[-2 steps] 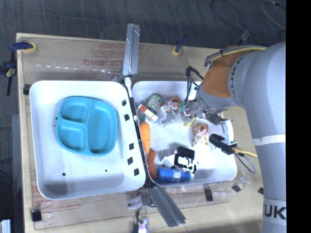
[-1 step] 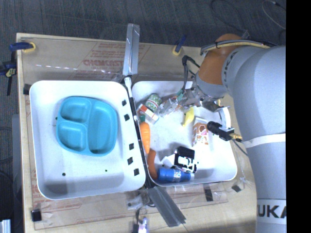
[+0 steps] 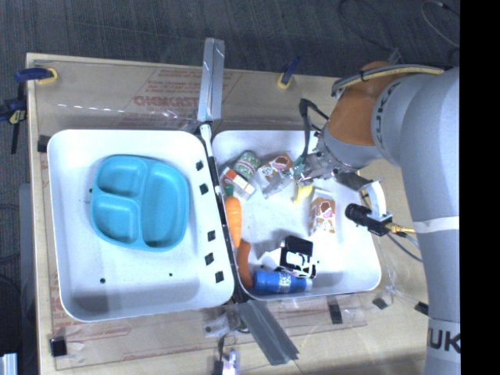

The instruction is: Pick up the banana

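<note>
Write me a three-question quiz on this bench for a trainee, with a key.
1. True or false: the blue divided tray lies in the left-hand bin of the view.
2. Where does the carrot lie in the right-hand bin? A) along its left wall; B) in its far right corner; C) on top of the blue tray.
3. Fill in: the end effector is over the ____-hand bin, close to the yellow banana.
Key: 1 true; 2 A; 3 right.
</note>
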